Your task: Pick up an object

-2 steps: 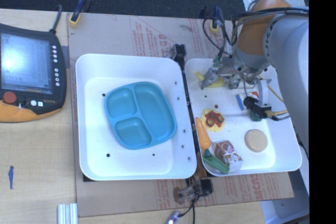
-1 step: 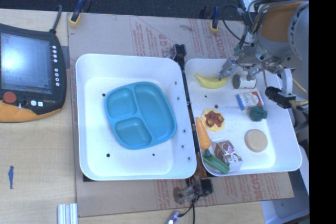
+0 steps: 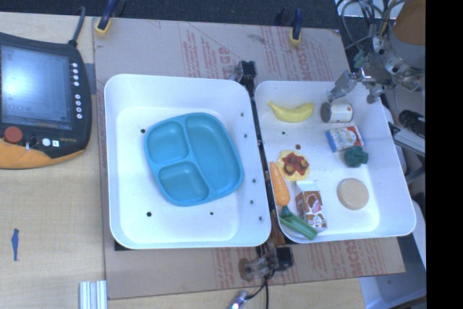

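Note:
My gripper [image 3: 356, 93] hangs over the far right corner of the right bin [image 3: 394, 155], its fingers spread open with nothing between them. One finger [image 3: 338, 92] points down toward a small grey and white can [image 3: 337, 112] lying just below it. A yellow banana [image 3: 291, 111] lies to the left of the can. Nearer the front are a small white and red carton [image 3: 342, 137], a dark green lump [image 3: 355, 156], a pizza-like piece [image 3: 294, 163], an orange carrot [image 3: 279, 184], a brown carton [image 3: 311, 206], a green vegetable [image 3: 298, 224] and a tan round disc [image 3: 353, 194].
The left bin [image 3: 123, 155] holds a blue divided plate [image 3: 194, 157]. A control tablet [image 3: 40, 101] lies on the bench at the far left. Clamps [image 3: 296, 25] hold the cardboard sheet at the back edge. Cables and the arm's body [image 3: 405, 25] crowd the right side.

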Action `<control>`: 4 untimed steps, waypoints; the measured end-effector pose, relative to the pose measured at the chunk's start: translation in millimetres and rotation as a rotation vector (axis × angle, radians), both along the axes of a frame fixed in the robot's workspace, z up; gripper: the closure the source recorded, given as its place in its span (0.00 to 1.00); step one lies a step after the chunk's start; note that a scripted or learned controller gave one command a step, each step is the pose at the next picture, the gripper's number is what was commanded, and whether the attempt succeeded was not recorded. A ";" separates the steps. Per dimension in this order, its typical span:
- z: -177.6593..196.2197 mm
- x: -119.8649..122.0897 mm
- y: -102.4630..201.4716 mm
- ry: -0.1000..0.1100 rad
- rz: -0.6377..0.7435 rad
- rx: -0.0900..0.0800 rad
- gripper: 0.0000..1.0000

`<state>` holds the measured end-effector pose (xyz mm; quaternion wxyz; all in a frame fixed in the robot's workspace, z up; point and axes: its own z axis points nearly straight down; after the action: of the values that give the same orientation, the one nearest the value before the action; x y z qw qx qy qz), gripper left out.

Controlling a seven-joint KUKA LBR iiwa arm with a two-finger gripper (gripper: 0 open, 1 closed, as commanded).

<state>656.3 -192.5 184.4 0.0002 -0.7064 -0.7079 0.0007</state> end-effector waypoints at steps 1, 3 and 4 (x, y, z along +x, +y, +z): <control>-83.2 -30.6 -19.5 0.005 0.001 0.001 0.00; -88.2 -41.6 -19.8 -0.008 0.004 -0.003 0.00; -93.0 -160.6 6.2 0.003 0.002 0.002 0.00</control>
<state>495.8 -186.3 91.4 0.0018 -0.7056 -0.7086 0.0013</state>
